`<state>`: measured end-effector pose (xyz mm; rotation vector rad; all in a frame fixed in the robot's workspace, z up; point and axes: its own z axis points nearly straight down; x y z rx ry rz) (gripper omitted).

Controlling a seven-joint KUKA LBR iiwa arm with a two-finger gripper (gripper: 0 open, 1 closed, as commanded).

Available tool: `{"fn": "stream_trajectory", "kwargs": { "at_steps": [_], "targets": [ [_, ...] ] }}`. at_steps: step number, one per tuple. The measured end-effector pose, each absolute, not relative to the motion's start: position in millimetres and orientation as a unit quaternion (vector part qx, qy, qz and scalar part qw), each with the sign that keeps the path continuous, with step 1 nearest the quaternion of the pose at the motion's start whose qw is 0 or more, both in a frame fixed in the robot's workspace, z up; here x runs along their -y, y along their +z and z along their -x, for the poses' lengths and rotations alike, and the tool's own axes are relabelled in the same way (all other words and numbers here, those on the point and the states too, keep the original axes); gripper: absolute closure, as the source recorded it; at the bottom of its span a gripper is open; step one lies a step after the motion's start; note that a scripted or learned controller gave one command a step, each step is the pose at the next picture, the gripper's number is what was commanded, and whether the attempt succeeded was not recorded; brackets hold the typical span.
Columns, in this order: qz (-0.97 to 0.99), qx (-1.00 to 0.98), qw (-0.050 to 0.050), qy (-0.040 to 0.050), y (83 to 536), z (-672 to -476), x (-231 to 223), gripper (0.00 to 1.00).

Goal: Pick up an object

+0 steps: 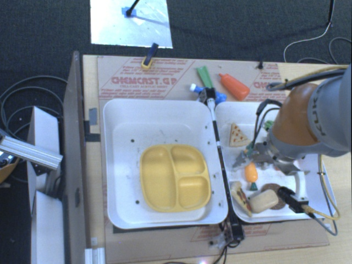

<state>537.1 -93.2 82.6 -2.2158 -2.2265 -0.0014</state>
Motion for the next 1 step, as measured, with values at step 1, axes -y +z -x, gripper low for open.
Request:
{"fn": "stream_trajectory", "kwargs": {
  "at_steps": [1],
  "targets": [
    [0.706,0.708,-0.002,-0.0014,95.0,-538.1,94.6,1.0]
  ]
}}
